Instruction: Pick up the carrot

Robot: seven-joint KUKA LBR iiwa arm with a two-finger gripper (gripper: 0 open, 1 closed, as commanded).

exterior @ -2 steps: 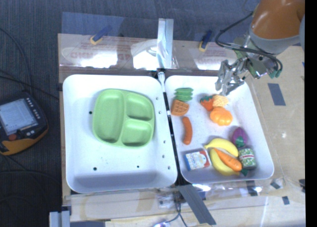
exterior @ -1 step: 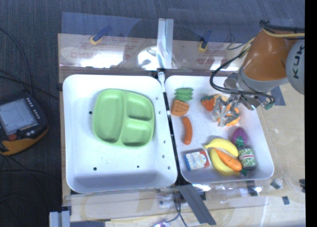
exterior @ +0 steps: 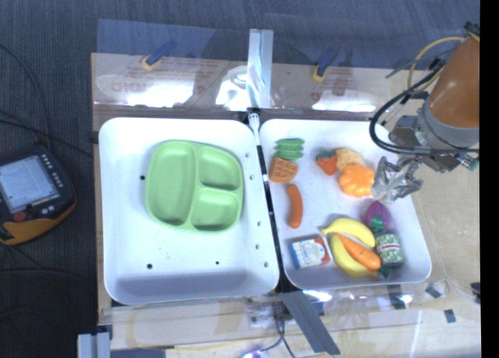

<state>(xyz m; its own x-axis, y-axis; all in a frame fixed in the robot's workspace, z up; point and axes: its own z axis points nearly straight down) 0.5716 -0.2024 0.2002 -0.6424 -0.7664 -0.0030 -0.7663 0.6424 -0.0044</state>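
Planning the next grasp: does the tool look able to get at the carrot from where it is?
Probably yes: the carrot lies uncovered on top of the banana, and the tool hangs above the same bin.
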